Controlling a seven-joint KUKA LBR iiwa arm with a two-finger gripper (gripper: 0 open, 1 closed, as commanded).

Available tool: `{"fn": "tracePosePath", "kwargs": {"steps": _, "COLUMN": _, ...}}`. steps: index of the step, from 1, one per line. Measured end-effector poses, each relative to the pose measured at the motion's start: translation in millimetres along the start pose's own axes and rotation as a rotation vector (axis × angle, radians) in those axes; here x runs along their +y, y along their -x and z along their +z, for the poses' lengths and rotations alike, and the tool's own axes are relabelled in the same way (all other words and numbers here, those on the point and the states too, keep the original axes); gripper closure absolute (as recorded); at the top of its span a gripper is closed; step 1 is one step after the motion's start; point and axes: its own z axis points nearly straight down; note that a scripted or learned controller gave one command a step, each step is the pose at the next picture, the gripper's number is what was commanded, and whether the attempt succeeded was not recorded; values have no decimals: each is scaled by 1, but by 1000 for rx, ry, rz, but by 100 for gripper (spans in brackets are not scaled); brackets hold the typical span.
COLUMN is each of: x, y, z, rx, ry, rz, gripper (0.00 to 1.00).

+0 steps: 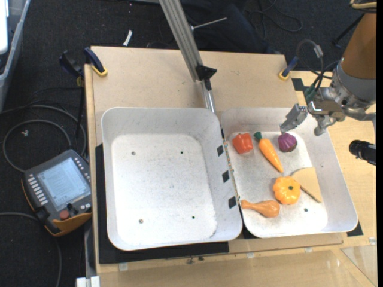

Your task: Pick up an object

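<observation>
Objects for picking lie loose in the right bin [335, 217], all below and to the left of the claw [308, 122]. Largest to smallest: carrot [270, 154], chicken drumstick [261, 207], pumpkin [286, 190], red pepper [242, 143], purple onion [288, 142]. The onion sits nearest, just under the claw. The claw hangs over the bin's far rim with its fingers spread wide, gripping nothing. The carrot, touching no other item, likely offers finger room. The left bin [114, 160] lies well left.
</observation>
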Motion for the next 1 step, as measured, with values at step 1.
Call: {"fn": "tracePosePath", "kwargs": {"steps": 1, "x": 1, "y": 0, "z": -3, "rx": -1, "ry": 5, "rz": 1, "gripper": 0}}
